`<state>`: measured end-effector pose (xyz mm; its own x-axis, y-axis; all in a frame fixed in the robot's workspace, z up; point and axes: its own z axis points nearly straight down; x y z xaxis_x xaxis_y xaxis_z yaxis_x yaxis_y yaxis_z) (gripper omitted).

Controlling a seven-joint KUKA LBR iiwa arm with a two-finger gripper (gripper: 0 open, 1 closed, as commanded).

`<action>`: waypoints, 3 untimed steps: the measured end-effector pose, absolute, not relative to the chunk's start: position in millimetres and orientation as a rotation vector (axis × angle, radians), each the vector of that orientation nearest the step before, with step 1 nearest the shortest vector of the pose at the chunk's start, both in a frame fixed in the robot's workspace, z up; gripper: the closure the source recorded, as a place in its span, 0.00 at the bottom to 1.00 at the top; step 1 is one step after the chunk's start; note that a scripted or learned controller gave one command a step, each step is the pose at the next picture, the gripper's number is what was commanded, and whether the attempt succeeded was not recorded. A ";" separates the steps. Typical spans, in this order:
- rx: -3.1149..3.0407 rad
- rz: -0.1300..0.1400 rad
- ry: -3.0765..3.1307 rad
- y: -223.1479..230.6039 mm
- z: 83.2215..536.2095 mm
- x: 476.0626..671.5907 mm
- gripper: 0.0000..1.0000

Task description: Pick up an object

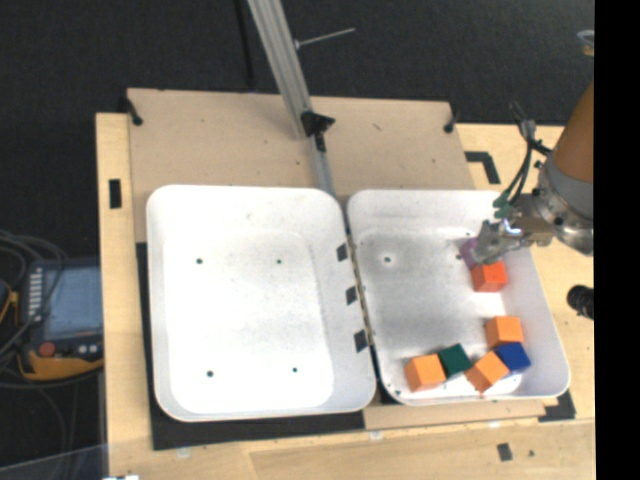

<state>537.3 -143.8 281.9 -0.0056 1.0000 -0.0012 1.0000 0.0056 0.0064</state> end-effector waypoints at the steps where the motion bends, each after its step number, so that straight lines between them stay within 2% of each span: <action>1: 2.214 0.000 2.227 -89.9 265.4 545.7 1.00; 3: 2.212 0.002 2.230 5.3 270.5 567.3 1.00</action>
